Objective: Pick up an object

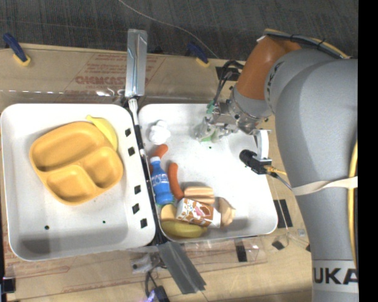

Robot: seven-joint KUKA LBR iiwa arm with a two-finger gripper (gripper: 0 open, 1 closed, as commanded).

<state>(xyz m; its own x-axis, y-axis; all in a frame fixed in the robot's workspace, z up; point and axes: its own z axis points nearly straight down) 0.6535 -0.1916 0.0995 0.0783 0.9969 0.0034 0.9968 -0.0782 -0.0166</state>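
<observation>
My gripper (207,130) hangs low over the far part of the right bin (252,200), over bare white floor with nothing seen in it. To its left lies a small white crumpled object (158,131). Nearer the front, along the bin's left wall, are a short orange sausage (159,150), a blue bottle (159,181) and a longer red sausage (173,178). At the front sit a bun sandwich (199,193), a brown-and-white carton (196,212), a banana (180,230) and a tan piece (227,214).
The left bin (25,231) holds a yellow divided plate (75,162) with a yellow banana-like piece (107,131) at its far edge. A metal divider (136,61) rises between the bins. The grey arm (315,124) covers the right bin's right side.
</observation>
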